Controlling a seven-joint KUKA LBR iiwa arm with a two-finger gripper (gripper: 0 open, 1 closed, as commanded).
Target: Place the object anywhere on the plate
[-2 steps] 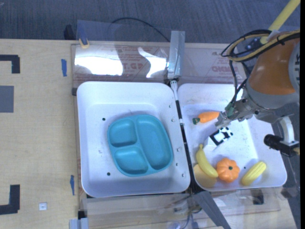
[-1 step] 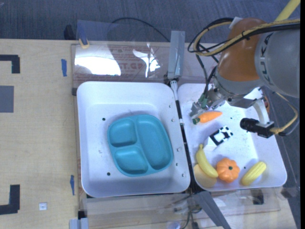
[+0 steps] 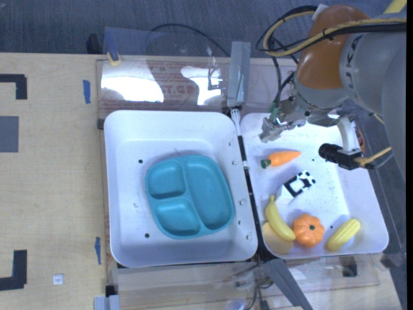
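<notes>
A teal plate point(image 3: 189, 196) with three compartments lies in the left white bin point(image 3: 122, 141). The right bin point(image 3: 368, 199) holds a small orange carrot point(image 3: 282, 158), a black-and-white block point(image 3: 299, 183), a yellow banana point(image 3: 278, 219), an orange pumpkin point(image 3: 308, 230) and a yellow oblong fruit point(image 3: 343, 234). My gripper point(image 3: 273, 128) hangs over the far left part of the right bin, just above and left of the carrot, apart from it. Nothing shows in its grasp.
The grey arm with its orange band point(image 3: 326, 44) and looping cables reaches in from the upper right. A black part point(image 3: 339, 155) of the arm juts over the right bin. A metal divider point(image 3: 239, 82) stands behind the bins.
</notes>
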